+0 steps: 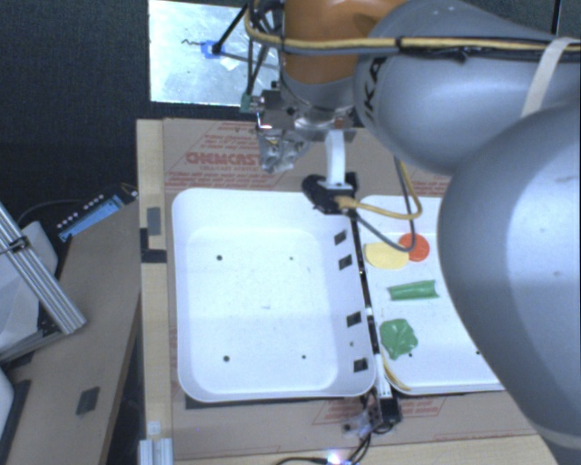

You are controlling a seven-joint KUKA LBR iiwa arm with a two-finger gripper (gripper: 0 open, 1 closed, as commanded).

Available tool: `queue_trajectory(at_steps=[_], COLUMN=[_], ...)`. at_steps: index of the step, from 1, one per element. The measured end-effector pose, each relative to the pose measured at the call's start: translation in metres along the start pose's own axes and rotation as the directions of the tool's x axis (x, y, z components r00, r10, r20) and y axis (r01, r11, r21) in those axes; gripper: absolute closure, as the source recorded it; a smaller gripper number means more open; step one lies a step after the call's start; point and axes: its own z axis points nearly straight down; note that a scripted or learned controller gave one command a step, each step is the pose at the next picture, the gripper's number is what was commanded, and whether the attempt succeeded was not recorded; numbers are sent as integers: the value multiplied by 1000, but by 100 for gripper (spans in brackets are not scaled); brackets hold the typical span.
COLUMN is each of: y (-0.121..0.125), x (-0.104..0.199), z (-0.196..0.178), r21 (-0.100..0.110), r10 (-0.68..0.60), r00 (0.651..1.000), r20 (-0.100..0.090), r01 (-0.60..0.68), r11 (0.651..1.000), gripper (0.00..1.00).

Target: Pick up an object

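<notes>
Bulky rounded grey arm, glossy orange band above the wrist, yellow and black cables along it, pale strap across the casing, small metallic gripper.

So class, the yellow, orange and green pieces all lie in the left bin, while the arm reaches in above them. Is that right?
Not quite. The camera view shows the yellow piece, orange piece and green pieces in the right bin, not the left; the arm reaches in above.

Arm over bench, 2 white bins below.
Gripper hangs above left bin's far rim. Right bin holds yellow piece, orange piece, green strip, green lump.
</notes>
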Motion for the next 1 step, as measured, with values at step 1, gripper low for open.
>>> queue_trajectory(at_steps=[1], y=[-4], x=[51], z=[-38], r21=[4], r10=[-4], r00=[1000], r20=[1], r01=[4], r11=[1000], gripper=[100])
